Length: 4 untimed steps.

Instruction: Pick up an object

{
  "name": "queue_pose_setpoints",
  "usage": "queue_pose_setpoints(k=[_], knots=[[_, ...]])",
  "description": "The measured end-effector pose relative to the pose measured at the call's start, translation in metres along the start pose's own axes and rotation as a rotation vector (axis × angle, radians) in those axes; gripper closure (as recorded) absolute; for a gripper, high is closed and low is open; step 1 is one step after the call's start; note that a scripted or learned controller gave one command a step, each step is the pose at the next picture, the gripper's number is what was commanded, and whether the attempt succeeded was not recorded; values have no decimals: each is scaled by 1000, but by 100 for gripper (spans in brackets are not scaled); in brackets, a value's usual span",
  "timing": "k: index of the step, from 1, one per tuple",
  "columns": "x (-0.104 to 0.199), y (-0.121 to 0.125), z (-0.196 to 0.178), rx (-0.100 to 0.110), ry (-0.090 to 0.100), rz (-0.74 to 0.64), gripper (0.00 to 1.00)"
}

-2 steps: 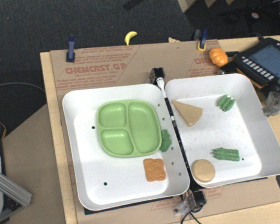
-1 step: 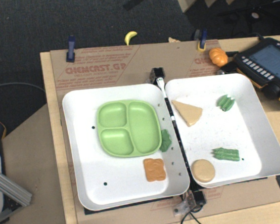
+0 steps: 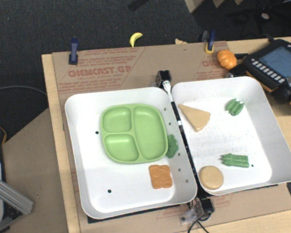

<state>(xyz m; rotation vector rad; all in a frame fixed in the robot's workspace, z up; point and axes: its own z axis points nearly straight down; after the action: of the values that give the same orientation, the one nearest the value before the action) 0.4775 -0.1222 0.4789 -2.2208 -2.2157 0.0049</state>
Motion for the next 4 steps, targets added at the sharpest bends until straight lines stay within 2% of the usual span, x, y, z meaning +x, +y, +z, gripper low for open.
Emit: queue_pose_setpoints(k=[1,2,3,4], knots=[[4,1,114,7,2,-1,100],[30,31,-30,-25,-5,-6,100],[7,1,-14,-4,-1,0,100],[10,2,92,6,1,-1,100]])
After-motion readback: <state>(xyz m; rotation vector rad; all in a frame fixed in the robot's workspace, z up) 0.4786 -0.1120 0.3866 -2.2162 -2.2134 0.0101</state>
